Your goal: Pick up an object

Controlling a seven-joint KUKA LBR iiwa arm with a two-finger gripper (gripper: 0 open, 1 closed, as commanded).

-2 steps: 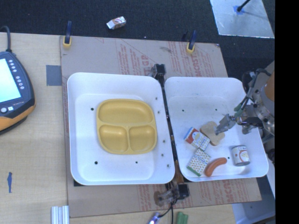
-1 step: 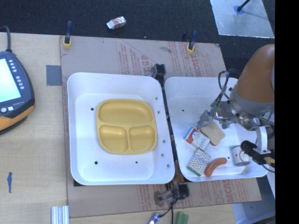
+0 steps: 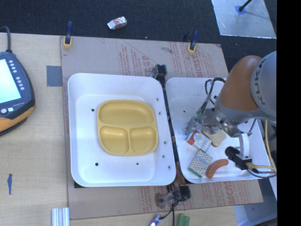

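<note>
- Camera view: two shallow white plastic bins sit side by side on a brown cardboard sheet; the left bin [image 3: 80, 126] holds a yellow plastic tray with three compartments [image 3: 127, 127], lying flat near its middle.
- The right bin [image 3: 183, 91] holds the loose objects, gathered toward its near half: a small red-and-white packet [image 3: 199, 141], a green-and-white patterned flat packet [image 3: 201, 163] just below it, a tan rounded piece [image 3: 218, 137] beside the red-and-white packet, and a reddish sausage-shaped toy [image 3: 216, 167] near the bin's front edge.
- The grey arm with its orange band [image 3: 240, 84] reaches in from the right, and its gripper [image 3: 203, 122] is low over the right bin, just above the red-and-white packet and the tan piece.
- Whether the jaws are spread or pressed together cannot be told; cables and the wrist hide them, and nothing is seen pinched between them.
- A tablet with an orange-and-grey casing [image 3: 13, 94] lies on the wooden bench at the far left.
- A small crumpled wrapper [image 3: 117, 23] lies on the dark floor beyond the bench.
</note>
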